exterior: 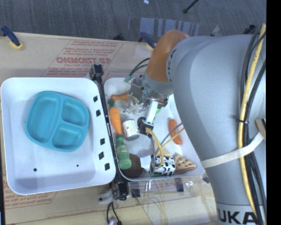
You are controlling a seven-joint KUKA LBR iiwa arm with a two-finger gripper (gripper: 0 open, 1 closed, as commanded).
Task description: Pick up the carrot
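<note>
The carrot [115,119] is orange with a small green top and lies lengthwise along the left wall of the right bin [191,146]. My gripper [136,102] hangs below the orange wrist band, over the bin's far part. It is just right of the carrot's top end and slightly above it. The wrist and cables hide much of the gripper. Nothing can be seen held in it.
The right bin also holds a white cup [130,128], a green bottle [123,155], a brown round item [136,166], an orange sausage-like piece [175,131], a cow-patterned toy [165,166] and a pizza slice [184,163]. A blue divided plate [57,120] lies in the left bin [18,172].
</note>
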